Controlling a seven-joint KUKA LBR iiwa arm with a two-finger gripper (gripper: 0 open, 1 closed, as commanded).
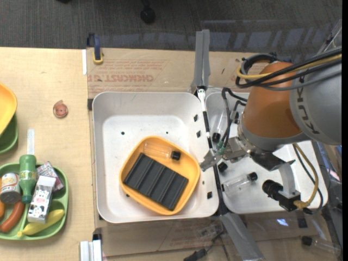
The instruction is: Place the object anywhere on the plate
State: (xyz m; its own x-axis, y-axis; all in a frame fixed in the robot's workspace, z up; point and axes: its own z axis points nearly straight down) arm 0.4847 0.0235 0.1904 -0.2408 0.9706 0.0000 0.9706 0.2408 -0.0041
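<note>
Vial (163,153), clear with a black cap, lay on its side on the yellow plate (187,162), near the plate's far right rim and just beside the gripper (208,161). You had the gripper low over the wall between the two white bins, at the plate's right edge. You could not tell how far open it was, and nothing showed in its grasp.

Behind it rose the arm's orange band (269,110) and grey casing, trailing black and yellow cables. The plate sat tilted in the left bin (109,145), and a black ridged block (155,181) covered most of it. In the right bin (304,186) you had a second clear vial (239,182) lying near the gripper, apart from it.

Both bins rested on a sheet of brown cardboard (147,72) over a pale wooden surface (43,75). To the left on that surface stood a green tray (62,200) of toy food, a yellow dish (5,113) at the edge, and a small pink round piece (60,110). Beyond lay grey carpet (217,4) and the black casters of a chair (147,15).

Faint red lettering ran across the cardboard, upside down to you and too faint to read with certainty. Labels on the toy packages were too small to make out.
</note>
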